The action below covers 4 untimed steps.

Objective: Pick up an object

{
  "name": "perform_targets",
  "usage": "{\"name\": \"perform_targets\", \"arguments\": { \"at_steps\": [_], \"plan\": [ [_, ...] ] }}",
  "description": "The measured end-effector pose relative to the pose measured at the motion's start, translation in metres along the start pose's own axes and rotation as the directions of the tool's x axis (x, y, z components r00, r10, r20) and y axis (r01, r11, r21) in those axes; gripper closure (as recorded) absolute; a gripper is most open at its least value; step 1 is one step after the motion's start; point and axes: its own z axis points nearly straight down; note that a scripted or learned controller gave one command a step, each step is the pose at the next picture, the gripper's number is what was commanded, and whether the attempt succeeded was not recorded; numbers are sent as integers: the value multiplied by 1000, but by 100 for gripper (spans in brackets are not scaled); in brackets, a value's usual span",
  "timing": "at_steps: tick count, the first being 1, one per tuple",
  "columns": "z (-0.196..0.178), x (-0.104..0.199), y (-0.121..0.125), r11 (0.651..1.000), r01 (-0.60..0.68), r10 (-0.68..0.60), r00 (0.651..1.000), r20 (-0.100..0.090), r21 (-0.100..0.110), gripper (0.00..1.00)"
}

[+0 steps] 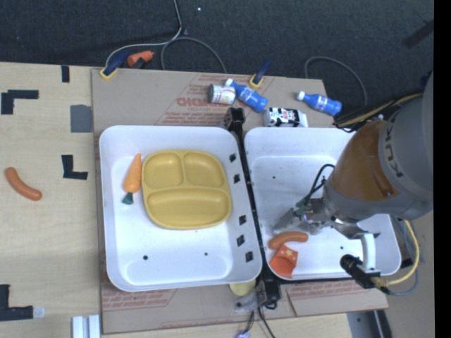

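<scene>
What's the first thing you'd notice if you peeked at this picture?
The big yellow tray in the left bin, with a carrot lying along its left side. Then the bulky grey and orange arm leaning over the right bin, near a sausage and a red piece at that bin's front left corner. Another sausage lies alone far left on the bench.

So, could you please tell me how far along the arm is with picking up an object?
Nothing looks lifted yet: the sausage and the red piece both lie on the right bin floor. In hand: the gripper is low in that bin, just above the sausage. Left: closing on an object and raising it.
</scene>
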Motion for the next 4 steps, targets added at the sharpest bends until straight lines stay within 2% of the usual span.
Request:
{"name": "perform_targets", "arguments": {
  "at_steps": [1,2,3,4],
  "plan": [
    [-105,-70,3,1000,-2,2,1000,7,-16,0],
    [-52,-12,6,1000,7,-7,1000,-2,-2,0],
    [8,19,-8,1000,4,-4,1000,5,-11,0],
    [-5,16,-7,1000,0,0,1000,7,-15,100]
  ]
}}
